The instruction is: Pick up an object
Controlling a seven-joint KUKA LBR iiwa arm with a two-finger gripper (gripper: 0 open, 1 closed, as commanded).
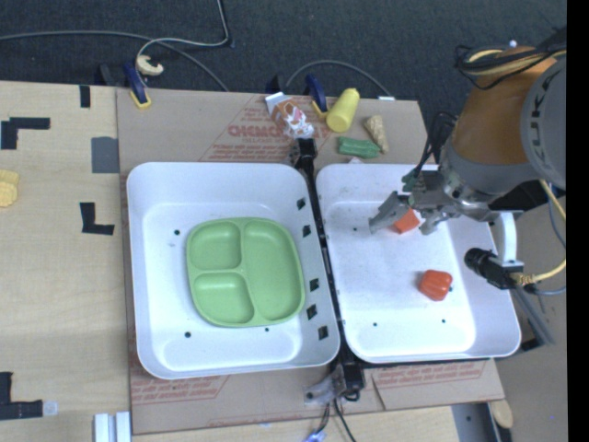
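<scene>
Orange objects: two in right bin [368,339]; pincer [406,217] clamped on one [405,223], other [436,284] loose.

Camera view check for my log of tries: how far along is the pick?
Done: the gripper is over the right bin, with a small orange-red object between its fingers. In hand: that grasp; whether it has left the floor cannot be told. Left: lifting it clear. The red toy pepper lies untouched.
</scene>
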